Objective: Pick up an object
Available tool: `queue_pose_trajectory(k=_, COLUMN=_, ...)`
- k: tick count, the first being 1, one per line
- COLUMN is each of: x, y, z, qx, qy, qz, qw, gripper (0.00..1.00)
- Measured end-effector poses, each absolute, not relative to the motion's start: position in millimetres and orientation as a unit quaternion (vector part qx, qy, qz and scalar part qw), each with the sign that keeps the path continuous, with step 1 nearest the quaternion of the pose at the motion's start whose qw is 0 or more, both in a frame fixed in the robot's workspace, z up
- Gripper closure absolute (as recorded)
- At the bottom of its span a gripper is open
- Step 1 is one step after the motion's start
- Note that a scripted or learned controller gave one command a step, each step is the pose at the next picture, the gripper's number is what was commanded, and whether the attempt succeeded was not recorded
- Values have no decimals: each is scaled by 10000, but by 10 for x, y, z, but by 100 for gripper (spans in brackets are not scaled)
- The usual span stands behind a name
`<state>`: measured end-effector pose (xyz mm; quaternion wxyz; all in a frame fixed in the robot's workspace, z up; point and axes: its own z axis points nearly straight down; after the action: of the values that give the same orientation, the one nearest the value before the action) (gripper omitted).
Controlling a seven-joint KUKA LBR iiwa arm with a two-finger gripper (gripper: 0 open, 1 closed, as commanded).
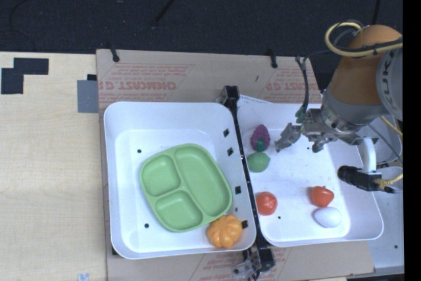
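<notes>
My jaws: the gripper (301, 139) hangs over the upper part of the right bin (368, 233), spread open, nothing between the fingers.
Nearest pick: the purple fruit (260, 137) lies just to the left of me against the bin's left wall, with the green ball (258, 162) touching or nearly touching below it.
Others: two red tomatoes (266, 203) (321, 195) and a white egg (327, 216) sit lower in the same bin, well apart from me.
Left bin: a green divided plate (184, 187) and an orange pumpkin (224, 231).
How I'd do it: centre over one item, straddle it clear of the wall, descend fully before closing.
Risk: the wall may block a finger; round things roll.
</notes>
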<state>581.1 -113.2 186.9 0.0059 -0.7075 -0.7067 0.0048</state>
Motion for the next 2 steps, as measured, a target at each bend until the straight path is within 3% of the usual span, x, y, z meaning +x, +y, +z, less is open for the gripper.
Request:
queue_pose_trajectory(k=1, x=5842, y=-1134, z=1940, qx=-7069, qy=-7073, qz=6, qw=5, gripper=0)
queue_pose_trajectory(k=2, x=5845, y=-1150, z=1300, qx=-7070, qy=-7072, qz=27, qw=36, gripper=0)
